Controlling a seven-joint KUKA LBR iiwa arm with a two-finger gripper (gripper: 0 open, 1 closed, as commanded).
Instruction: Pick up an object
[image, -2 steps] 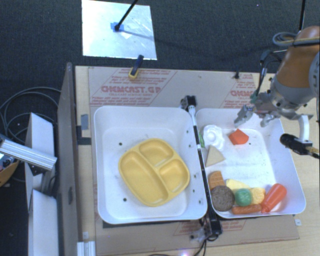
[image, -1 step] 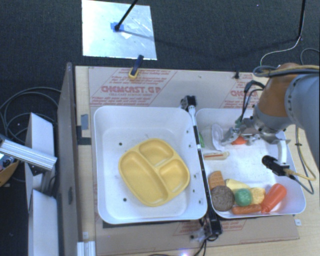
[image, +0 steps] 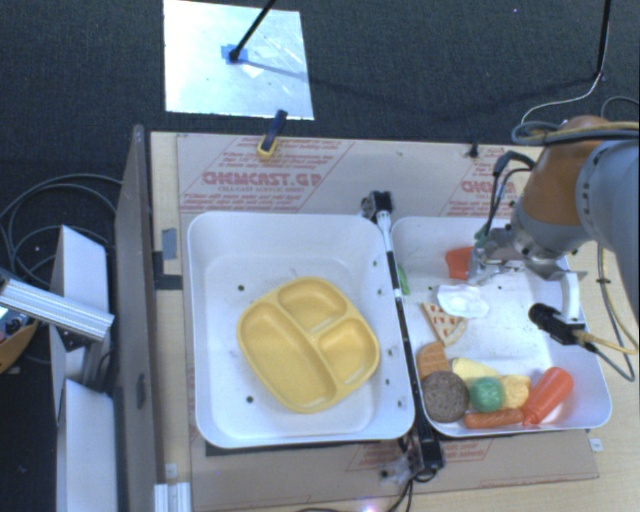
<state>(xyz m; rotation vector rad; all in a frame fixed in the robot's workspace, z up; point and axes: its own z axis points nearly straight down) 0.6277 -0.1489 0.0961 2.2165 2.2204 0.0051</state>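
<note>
Toy food crowds the near edge of the right bin (image: 600, 405): a brown round patty (image: 445, 396), a green ball (image: 487, 394), a yellow lump (image: 500, 378), a thin orange carrot (image: 492, 420) and a fatter orange-red piece (image: 548, 394). All of these lie well below the gripper (image: 487, 258) as the view shows it, towards the camera.

Whether the gripper is open or closed cannot be told; it hangs low over the far part of that bin, and nothing is visibly held. Just to its left, touching or nearly so, sits a small red-orange block (image: 458, 263), the likeliest target. It looks like light, stiff moulded plastic, smooth enough to slip, so I would take it squarely across its two flat sides, near the middle.

Just below the gripper lies a soft-looking white piece (image: 461, 300), and beyond that a pizza wedge (image: 443, 323), flat and hard to pinch. To the far left, the other bin (image: 215, 300) carries a yellow divided plate (image: 308, 343).
</note>
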